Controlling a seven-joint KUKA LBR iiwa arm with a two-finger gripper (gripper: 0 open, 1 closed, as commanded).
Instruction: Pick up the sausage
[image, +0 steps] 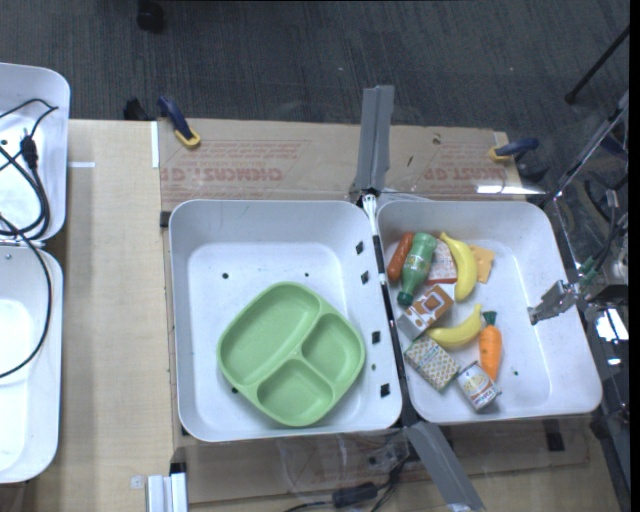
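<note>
A pale wooden bench with a cardboard sheet stands on dark grey carpet.

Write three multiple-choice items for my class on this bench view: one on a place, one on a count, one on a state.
1. Where does the green plate lie?
A. in the left bin
B. in the right bin
C. on the cardboard

2. How many bananas are in the right bin?
A. one
B. two
C. four

3. How does the sausage rest?
A. on the green plate
B. gripped in the end effector
C. in the right bin, beside the green bottle

Answers:
1. A, as the plate fills the left bin's floor.
2. B, as one banana and another are visible.
3. C, as it lies against the bottle, apart from the end effector.
</note>
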